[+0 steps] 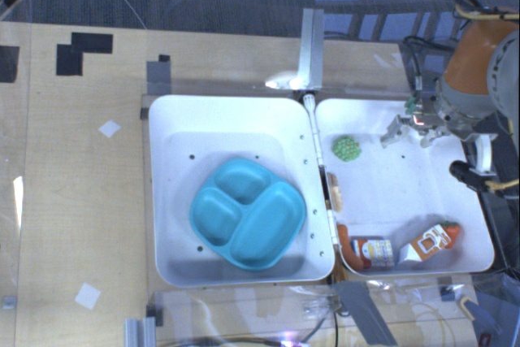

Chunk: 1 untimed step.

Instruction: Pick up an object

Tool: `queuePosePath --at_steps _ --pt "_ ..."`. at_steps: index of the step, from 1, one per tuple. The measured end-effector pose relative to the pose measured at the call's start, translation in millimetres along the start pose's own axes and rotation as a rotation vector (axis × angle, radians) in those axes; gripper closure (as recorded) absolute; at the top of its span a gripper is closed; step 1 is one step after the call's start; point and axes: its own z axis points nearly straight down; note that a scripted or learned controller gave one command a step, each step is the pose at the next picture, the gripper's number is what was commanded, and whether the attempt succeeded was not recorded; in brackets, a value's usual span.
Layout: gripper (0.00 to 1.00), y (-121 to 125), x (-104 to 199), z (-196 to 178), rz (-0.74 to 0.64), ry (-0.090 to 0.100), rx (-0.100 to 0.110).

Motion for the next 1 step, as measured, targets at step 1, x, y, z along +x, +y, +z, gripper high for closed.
queuePosePath --at_steps 1 --pt "0.00 -66.7 31.6 18.7 -0.137 -0.001 -0.006"
